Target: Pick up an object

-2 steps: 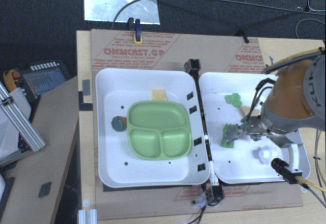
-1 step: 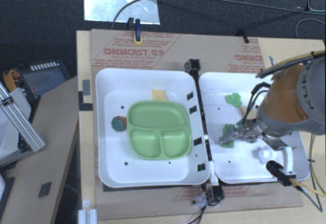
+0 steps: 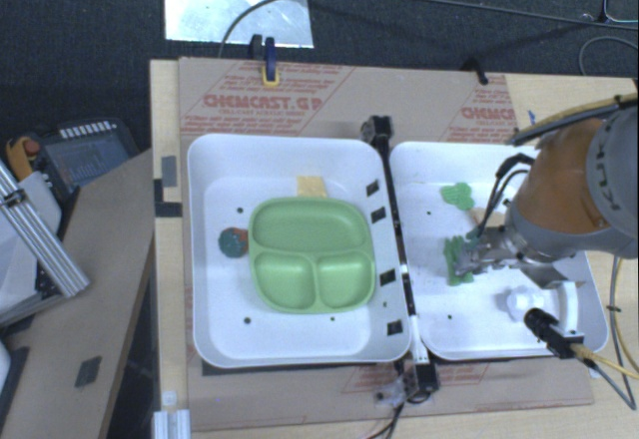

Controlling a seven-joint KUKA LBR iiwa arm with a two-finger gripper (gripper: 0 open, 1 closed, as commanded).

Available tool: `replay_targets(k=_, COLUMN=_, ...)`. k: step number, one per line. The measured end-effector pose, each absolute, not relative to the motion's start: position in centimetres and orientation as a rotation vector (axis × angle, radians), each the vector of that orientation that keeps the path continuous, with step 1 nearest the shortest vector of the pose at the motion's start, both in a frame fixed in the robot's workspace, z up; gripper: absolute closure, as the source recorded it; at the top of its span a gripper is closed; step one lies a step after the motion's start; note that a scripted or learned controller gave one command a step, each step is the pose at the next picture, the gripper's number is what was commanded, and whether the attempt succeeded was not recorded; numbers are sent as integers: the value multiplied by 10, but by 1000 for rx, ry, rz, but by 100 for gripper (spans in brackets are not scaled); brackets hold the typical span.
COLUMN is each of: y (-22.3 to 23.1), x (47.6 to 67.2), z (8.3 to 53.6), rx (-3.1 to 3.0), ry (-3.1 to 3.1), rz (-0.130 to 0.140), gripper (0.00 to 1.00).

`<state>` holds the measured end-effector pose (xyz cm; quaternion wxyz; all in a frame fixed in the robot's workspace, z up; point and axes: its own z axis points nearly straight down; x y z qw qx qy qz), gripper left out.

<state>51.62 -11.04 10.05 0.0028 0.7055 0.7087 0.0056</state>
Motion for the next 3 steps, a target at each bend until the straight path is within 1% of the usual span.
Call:
replay_targets(k=1, y=-116, x=515, z=145, rx=2215, ry=2222, rz=4, gripper=100)
replay_targets(k=2, y=-107, x=517, z=204, rx=2211, ry=2223, rz=7, gripper=100)
replay_targets(k=3, y=-108, x=519, z=249, rx=2212, ry=2223, rz=6, gripper=100)
